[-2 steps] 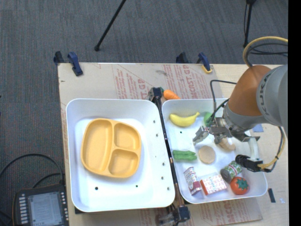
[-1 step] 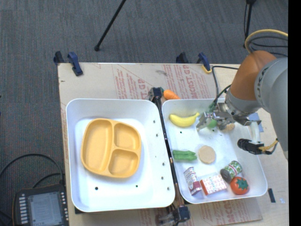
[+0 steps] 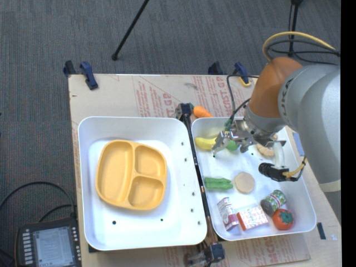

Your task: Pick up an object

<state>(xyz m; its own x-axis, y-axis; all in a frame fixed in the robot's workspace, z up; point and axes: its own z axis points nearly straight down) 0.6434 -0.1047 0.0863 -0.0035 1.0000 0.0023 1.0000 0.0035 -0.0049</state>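
Tool (image 3: 227,144) over right bin (image 3: 307,202), fingers apart, above grey carpet (image 3: 50,32).

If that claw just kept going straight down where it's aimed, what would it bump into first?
Probably the yellow banana: the gripper hangs over the right bin just beside it. Depth is unclear from above, so it may meet bare bin floor instead.

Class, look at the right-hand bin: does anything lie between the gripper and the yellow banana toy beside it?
Nothing visible does. The gripper hangs right beside the banana in the right bin, bare white floor around them. The green pod and round cookie lie nearer the camera, off that path.
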